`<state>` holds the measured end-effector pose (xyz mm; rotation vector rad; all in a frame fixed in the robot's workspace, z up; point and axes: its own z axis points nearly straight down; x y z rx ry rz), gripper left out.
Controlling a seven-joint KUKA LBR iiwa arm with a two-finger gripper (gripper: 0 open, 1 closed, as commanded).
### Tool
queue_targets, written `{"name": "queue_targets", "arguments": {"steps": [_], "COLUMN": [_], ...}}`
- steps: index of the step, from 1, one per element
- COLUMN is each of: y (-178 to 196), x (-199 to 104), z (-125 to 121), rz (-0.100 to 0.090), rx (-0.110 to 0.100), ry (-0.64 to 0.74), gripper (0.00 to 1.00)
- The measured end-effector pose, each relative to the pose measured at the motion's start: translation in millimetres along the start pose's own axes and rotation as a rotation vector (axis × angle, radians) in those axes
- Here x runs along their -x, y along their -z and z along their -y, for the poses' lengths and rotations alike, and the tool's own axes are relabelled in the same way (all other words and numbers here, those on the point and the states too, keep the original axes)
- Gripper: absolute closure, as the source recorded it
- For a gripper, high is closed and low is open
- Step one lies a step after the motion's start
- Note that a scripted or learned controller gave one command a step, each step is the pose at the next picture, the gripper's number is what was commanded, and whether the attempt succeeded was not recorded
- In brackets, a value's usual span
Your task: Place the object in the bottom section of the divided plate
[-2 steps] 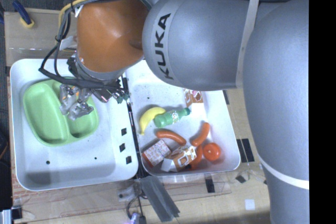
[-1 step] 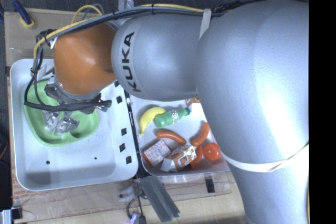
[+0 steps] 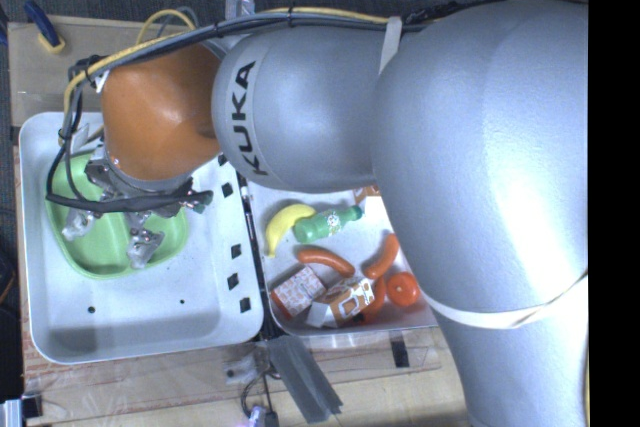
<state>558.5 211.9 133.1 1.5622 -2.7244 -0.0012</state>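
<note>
1. Camera view: the divided plate (image 3: 85, 250), green, lies in the left bin (image 3: 130, 325), toward that bin's upper left; the arm hides most of it.
2. The gripper (image 3: 140, 233) sits over the plate's middle. How far its fingers stand apart cannot be told, nor whether anything is held.
3. The right bin (image 3: 350, 327), just beside the left bin, holds: one banana (image 3: 283, 223), one green bottle (image 3: 328, 221), two sausages (image 3: 325, 260), one tomato (image 3: 403, 289), two small cartons (image 3: 300, 289).
4. The KUKA arm (image 3: 420, 125) covers the upper part of both bins.
</note>
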Motion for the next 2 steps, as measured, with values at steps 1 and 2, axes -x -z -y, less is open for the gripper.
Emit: {"name": "queue_targets", "arguments": {"steps": [1,2], "y": [170.0,31.9], "x": [-12.4,-60.7], "z": [9.0,-60.6], "rz": [0.004,0.0], "rx": [-0.005,0.0], "ry": [-0.014,0.072], "gripper": [0.0,0.0]}}
